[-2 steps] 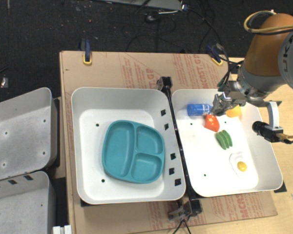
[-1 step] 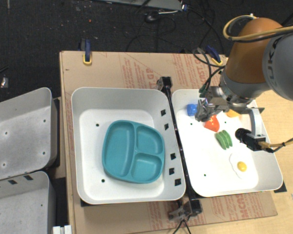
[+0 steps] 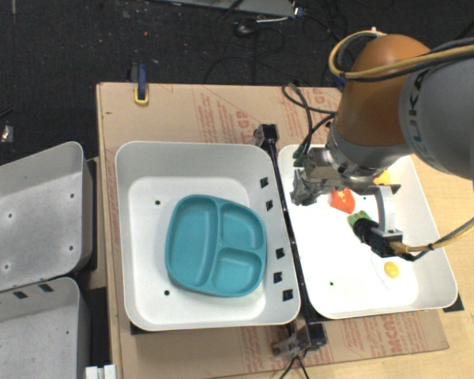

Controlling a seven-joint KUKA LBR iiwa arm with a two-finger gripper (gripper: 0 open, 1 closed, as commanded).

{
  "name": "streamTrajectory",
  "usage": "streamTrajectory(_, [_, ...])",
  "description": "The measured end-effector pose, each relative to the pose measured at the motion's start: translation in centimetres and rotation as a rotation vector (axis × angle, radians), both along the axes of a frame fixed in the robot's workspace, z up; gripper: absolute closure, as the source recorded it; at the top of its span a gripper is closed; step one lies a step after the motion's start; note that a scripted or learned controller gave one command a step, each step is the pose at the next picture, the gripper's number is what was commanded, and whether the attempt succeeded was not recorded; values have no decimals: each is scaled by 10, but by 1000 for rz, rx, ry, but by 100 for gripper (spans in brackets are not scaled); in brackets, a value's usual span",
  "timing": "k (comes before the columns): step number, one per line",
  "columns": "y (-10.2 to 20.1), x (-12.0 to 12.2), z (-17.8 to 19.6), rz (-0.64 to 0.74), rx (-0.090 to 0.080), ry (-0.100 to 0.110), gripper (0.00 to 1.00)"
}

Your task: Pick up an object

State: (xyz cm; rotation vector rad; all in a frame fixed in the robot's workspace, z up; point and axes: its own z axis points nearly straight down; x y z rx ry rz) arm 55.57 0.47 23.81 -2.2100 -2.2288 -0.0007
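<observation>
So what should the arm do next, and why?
Probably lower the claw a little toward the orange object in the right bin. The claw hangs right beside that piece, which lies closer to it than the small yellow object, so it looks like the easiest thing to grab.

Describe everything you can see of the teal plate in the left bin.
The plate is teal, smooth and matte like plastic, with rounded corners and a raised rim. Low ridges divide it into three compartments: one long section on the left and two smaller ones on the right. It lies flat, right side up and slightly rotated, near the middle of the left bin, resting on the white floor. Nothing lies in it.
</observation>
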Motion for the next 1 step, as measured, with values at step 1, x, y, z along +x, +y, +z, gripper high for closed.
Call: streamTrajectory(1, [49,-22,-13,-1,-1,2,100])
